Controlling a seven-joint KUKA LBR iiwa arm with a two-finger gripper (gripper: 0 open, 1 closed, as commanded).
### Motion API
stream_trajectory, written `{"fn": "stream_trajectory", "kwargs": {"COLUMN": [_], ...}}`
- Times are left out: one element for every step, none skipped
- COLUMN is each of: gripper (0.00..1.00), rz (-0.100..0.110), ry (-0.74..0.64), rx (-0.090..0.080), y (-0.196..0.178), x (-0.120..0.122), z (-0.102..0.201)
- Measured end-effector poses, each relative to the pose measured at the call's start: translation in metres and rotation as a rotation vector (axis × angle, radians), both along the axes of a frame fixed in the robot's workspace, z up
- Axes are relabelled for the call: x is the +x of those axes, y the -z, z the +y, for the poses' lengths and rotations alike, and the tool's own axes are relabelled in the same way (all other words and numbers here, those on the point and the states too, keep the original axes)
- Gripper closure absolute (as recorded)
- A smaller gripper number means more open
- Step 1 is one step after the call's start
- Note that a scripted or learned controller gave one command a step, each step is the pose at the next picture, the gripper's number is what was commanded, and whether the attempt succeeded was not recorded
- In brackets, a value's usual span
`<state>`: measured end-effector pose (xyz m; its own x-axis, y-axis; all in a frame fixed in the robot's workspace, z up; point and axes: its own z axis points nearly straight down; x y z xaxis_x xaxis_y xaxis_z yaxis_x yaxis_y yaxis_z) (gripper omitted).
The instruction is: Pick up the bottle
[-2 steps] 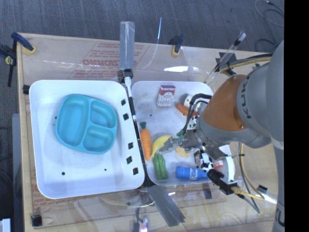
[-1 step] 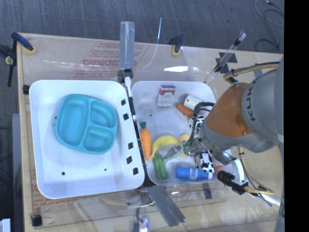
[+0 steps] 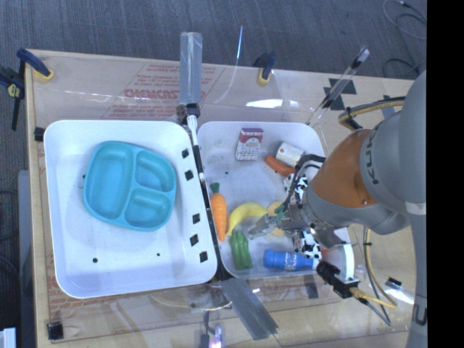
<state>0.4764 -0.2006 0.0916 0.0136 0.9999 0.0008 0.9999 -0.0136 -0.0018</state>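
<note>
While the grey arm with its orange band reaches in from the right over the right bin, its gripper hangs low above the middle of that bin, just beside the yellow banana. Whether the gripper is released or clenched cannot be told from this slanted look down, since the wrist and a tangle of cable hide much of it, and nothing shows clearly between its tips. The blue bottle lies on its side near the front edge of the right bin, a white label around its middle, just below the gripper and apart from it. A green vegetable lies just left of the bottle, and an orange carrot lies along the bin's left wall, beside the banana. Toward the back of the bin sit a small red and white carton and a white and orange object near the arm. In the left bin a blue divided plate rests flat, well apart from the arm.
</note>
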Motion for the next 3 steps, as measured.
{"fn": "stream_trajectory", "kwargs": {"gripper": [0.0, 0.0, 0.0], "rz": [-0.001, 0.002, 0.001], "ry": [-0.133, 0.033, -0.129], "rx": [0.0, 0.002, 0.001], "y": [-0.093, -0.077, 0.0], "x": [0.001, 0.001, 0.0], "z": [0.0, 0.065, 0.031]}}
